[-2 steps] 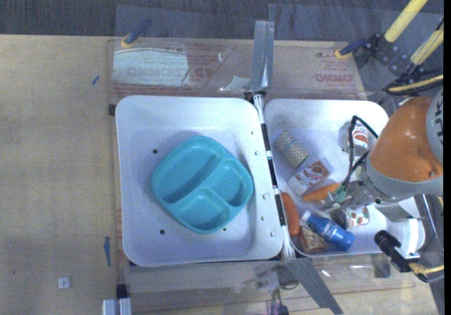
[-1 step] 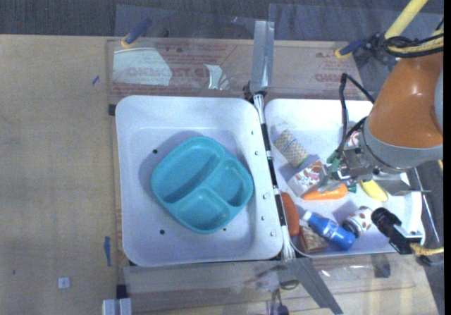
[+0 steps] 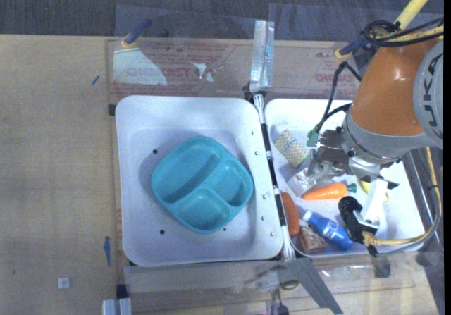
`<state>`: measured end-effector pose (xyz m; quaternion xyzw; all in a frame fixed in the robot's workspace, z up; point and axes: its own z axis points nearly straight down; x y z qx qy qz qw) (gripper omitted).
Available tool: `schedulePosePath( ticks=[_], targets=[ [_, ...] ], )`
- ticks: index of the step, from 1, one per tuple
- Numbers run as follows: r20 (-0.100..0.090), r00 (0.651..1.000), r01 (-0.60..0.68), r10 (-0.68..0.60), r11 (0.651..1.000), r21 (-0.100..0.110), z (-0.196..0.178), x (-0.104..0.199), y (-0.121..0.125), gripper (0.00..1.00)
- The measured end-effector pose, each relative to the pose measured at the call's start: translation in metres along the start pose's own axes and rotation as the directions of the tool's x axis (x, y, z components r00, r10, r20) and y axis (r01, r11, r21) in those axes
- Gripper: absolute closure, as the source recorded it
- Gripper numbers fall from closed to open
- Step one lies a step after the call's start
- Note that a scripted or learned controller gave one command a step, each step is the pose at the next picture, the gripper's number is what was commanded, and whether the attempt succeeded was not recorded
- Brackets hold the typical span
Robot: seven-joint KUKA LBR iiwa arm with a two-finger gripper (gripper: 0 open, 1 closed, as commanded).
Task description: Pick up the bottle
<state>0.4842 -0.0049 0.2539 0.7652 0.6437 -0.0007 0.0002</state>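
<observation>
The blue bottle [image 3: 330, 231], fitted with a white cap, is lying on its side in the right bin [image 3: 304, 106], close to that bin's near edge, with the cap pointing toward the left wall. Its base end is running under the robot's own hardware, so its full length is not showing. A brown item [image 3: 309, 239], too blurred to identify, is sitting against the bottle in the near left corner. An orange carrot-shaped piece [image 3: 325, 192] is lying just beyond the bottle, across the middle of the bin. A second orange-red piece [image 3: 289, 212] is lying along the left wall, partly cut off by the rim. A patterned cylinder [image 3: 290, 146] is resting at a slant toward the far left corner. The gripper [image 3: 325, 164] is hanging over the bin between that cylinder and the carrot-shaped piece, apart from the bottle. The wrist is covering it from above, so it cannot be told whether it is spread or pressed together. The arm [image 3: 394, 95] is hiding the bin's far right corner. The left bin [image 3: 141, 120] is carrying a teal divided tray [image 3: 203, 183] near its middle, turned askew to the walls.
</observation>
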Motion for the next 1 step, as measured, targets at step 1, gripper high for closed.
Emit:
schedulePosePath(
  ticks=[1],
  targets=[
    [-0.002,0.915,0.403,-0.403,0.915,0.001,-0.0085,-0.0246,-0.0005,1.0]
  ],
)
